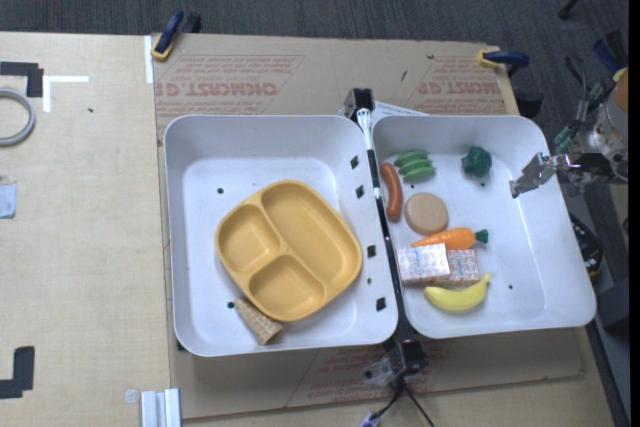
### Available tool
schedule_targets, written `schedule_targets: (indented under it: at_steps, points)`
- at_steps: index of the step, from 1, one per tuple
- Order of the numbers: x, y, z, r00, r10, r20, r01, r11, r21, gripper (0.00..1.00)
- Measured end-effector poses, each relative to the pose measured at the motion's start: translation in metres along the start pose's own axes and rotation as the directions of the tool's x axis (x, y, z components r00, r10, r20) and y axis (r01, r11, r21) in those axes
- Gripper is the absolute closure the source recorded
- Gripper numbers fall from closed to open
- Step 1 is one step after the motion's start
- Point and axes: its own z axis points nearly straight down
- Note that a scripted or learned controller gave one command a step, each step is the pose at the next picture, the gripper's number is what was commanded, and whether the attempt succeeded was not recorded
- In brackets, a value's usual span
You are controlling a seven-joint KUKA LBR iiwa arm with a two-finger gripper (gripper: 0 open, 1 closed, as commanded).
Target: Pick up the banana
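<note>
The yellow banana (457, 296) lies near the front edge of the right bin (530, 255), just in front of a pink-and-white box (437, 263). My gripper (532, 175) hovers over the right bin's far right rim, well to the right of and behind the banana. Nothing is seen in it.
The right bin also holds a carrot (447, 238), a round tan bun (427, 212), a sausage (390, 190), green pea pods (413, 165) and a broccoli piece (477, 161). In the left bin (200, 175) sit a yellow divided plate (290, 248) and a brown cracker (258, 320).
</note>
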Motion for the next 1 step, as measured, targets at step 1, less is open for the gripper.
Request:
schedule_targets:
  at_steps: [1]
  points:
    - [-0.0011, -0.0739, 0.0877, 0.933, -0.36, -0.001, 0.36, 0.933, -0.001, 0.0]
